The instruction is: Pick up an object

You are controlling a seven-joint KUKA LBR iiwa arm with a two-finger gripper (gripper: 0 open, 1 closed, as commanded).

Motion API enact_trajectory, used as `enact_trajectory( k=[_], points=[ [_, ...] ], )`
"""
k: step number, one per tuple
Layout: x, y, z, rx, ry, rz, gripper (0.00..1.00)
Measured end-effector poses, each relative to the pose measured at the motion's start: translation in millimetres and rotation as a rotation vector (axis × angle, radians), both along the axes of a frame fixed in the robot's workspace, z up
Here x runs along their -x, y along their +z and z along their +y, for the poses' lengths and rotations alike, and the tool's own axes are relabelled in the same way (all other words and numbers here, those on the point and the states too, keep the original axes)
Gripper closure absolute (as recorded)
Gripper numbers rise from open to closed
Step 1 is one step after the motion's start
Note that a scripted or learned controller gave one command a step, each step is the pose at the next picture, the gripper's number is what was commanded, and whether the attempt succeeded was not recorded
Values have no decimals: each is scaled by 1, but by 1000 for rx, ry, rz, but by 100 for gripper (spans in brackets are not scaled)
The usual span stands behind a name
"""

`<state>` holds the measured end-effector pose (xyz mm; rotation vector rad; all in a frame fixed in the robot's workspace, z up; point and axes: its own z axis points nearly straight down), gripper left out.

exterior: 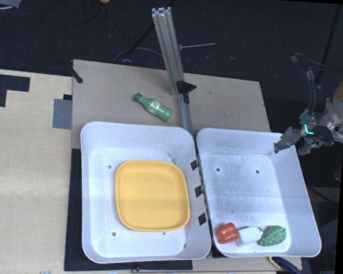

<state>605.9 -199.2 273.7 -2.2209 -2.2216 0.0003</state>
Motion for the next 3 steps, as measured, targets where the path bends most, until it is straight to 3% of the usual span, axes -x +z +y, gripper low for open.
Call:
enact_trajectory(
  k=[1,3],
  points=[
    [0,0,0,0,0,0,0],
    [3,-121,-7,-1,0,5,0]
  ],
)
